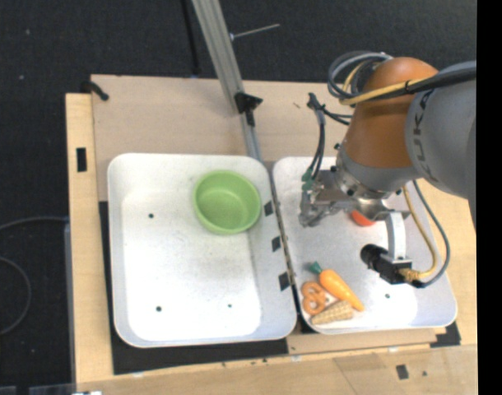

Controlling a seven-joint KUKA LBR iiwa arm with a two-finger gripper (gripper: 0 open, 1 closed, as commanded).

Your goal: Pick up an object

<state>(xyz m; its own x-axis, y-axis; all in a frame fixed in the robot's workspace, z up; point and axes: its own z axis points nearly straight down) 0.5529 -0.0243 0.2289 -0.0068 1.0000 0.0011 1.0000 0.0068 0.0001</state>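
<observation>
Gripper (317, 208) sits low over the right bin (432, 311), right of frame centre, close to that bin's left wall. Metal fingers show as a grey cluster pointing down; cannot tell how far apart they stand, and nothing is seen held between them. A small orange-red object (363, 217) peeks out just right of the gripper, mostly hidden under the wrist; what it is can't be made out.

Likeliest target: toy carrot (341, 288), lower centre of the right bin, well below the gripper. Long axis runs diagonally, green top toward upper left, tip toward lower right. Judgement: light, rigid plastic, smooth and somewhat slippery, tapering, so a pinch across the thicker half near the green end, jaws square to the long axis, should hold best. Touching it on the lower left are a pretzel (314, 297) and a pale cone-shaped piece (333, 313), crowding that side.

Black fitting (384, 262) on cables hangs right of the carrot.

Left bin (144, 303) holds a green bowl (227, 202), upright, upper centre. Bowl judged light, graspable by the rim.
</observation>
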